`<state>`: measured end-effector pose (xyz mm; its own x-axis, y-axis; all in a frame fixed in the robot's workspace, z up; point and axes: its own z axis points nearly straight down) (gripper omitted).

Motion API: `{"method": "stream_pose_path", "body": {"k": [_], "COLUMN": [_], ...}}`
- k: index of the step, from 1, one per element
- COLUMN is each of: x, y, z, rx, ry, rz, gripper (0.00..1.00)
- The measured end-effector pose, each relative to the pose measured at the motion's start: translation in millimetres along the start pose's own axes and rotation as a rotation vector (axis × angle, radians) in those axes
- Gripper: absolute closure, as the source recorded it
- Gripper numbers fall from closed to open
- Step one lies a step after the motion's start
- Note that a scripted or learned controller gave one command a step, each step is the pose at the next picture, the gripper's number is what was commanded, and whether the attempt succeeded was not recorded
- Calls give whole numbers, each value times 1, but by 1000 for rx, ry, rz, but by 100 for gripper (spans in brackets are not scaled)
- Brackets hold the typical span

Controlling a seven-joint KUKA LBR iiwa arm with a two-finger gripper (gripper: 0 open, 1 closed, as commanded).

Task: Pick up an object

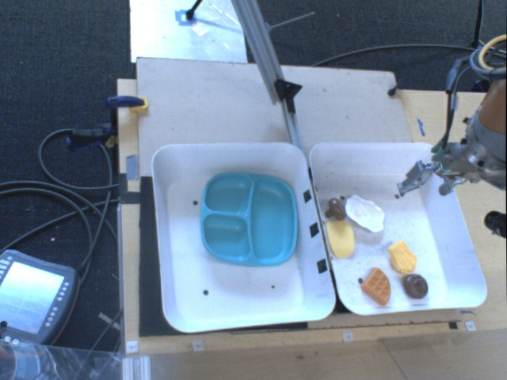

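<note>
hovering over the right shallow white bin (459,236), metal two-finger pincer (420,176) gaping slightly, gripping nothing. lying near the bin's left wall: white crumpled piece (364,213), touching a small brown lump (336,209), pale yellow block (341,239) just below.

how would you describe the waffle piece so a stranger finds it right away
Look in the right bin, along its front edge. The waffle piece lies left of a dark brown doughnut; only it is orange with a grid pattern.

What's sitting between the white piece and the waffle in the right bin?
In the camera view, a yellow piece lies left of that line; bare bin floor otherwise, between the white piece and waffle.
</note>
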<state>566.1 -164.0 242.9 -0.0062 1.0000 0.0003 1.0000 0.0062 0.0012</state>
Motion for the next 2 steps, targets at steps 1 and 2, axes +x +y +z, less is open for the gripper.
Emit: {"method": "stream_pose_path", "body": {"k": [1,2], "x": [0,-4], "y": [0,7], "z": [0,45], "rx": [0,3], "ry": [0,-1], "rz": [2,5], "gripper": [0,0]}}
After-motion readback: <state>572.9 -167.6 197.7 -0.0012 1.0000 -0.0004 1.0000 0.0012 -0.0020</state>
